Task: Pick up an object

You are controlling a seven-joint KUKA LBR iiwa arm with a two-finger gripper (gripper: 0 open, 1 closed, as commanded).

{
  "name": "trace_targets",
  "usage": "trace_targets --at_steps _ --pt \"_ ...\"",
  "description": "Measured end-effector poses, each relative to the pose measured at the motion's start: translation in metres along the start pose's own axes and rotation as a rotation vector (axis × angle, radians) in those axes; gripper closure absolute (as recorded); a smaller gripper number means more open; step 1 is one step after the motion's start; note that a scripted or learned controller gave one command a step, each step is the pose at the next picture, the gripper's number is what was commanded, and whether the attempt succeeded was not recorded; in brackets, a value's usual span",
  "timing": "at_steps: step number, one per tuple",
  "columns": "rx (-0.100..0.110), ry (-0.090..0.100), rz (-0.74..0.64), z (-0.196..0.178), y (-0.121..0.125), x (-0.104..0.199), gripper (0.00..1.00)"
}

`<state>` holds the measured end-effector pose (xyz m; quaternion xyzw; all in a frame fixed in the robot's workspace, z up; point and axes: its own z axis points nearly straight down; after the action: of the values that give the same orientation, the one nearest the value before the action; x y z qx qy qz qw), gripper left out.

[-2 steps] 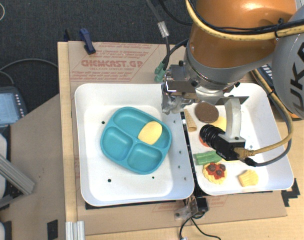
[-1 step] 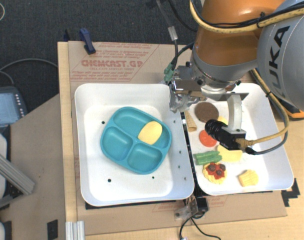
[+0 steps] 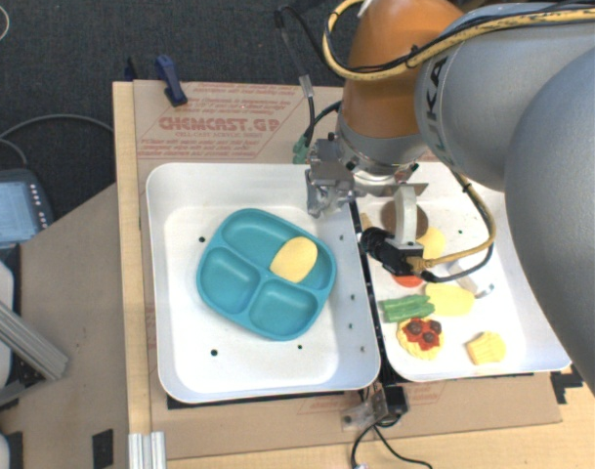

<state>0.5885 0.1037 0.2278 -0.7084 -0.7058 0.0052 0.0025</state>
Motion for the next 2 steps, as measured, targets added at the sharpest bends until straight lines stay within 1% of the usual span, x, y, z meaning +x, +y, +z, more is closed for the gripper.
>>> trace_targets --at_steps 1,2 --pt "-0.011 0.003 -0.006 0.066 0.05 0.035 1.0" --pt "-0.015 0.008 -0.012 0.015 0.007 0.112 1.0"
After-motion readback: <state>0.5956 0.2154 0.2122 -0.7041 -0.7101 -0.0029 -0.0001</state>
